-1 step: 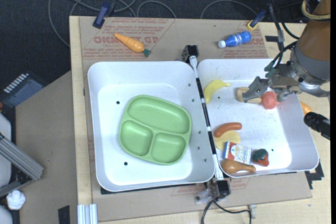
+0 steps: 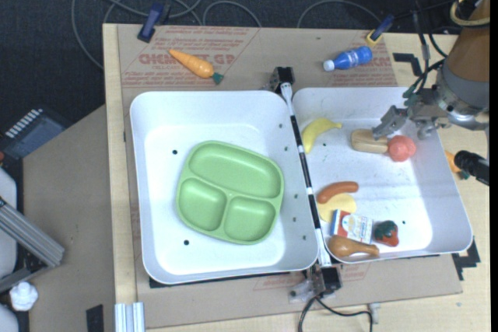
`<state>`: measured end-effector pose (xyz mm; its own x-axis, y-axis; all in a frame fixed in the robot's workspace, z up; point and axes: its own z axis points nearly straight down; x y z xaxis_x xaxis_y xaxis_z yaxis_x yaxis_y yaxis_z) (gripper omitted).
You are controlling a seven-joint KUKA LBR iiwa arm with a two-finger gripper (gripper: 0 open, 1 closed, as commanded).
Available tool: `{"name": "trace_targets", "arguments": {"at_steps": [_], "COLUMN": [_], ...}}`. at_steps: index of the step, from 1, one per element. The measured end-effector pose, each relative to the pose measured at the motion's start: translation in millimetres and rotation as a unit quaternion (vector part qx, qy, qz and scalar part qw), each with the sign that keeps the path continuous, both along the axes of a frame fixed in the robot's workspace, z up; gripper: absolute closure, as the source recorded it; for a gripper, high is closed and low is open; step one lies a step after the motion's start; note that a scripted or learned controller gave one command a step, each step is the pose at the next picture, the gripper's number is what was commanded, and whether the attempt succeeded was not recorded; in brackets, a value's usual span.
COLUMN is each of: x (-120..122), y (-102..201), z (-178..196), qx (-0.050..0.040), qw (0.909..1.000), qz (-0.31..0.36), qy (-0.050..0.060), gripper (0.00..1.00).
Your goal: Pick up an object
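**Now the gripper hangs over the right bin's far side**

Right, the arm reaches in from the right edge of the bench, grey with that orange band, and the gripper sits low over the far half of the right bin. How its two fingers stand is hard to make out at this slant, so I cannot tell whether they are spread or pressed together, and nothing shows pinched between them.

Look just beneath the tool: a tan bread roll lies just on the left of the fingertips, and a pink ball rests touching the roll's right end, directly below the gripper. Either one is right at the tool. A yellow banana lies near the bin's far-left corner, against the wall shared with the other bin.

Down toward the near edge of the right bin, well apart from the gripper, there's a cluster: a sausage, a yellow piece just beside it, a small carton, a red and green item, and a brown pear-shaped piece in the near-left corner.

Over in the left bin, a green divided plate sits in the middle. Outside the bins, along the bench's far edge, lie a carrot and a blue bottle.
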<state>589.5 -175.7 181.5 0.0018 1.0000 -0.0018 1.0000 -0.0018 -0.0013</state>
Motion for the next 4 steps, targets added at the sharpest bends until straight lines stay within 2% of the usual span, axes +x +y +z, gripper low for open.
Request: {"name": "trace_targets", "arguments": {"at_steps": [1,2,3,4], "x": [15,16,-54,-110], "y": [-39,-42,2,90], "z": [-96,-84,-89,3], "qx": [0.0042,0.0009,0.0013,0.0017], "qw": [1.0,1.0,1.0,1.0], "qz": [0.002,0.001,0.001,0.002], "qy": [0.002,-0.001,0.0,-0.001], "gripper": [0.0,1.0,1.0,1.0]}}
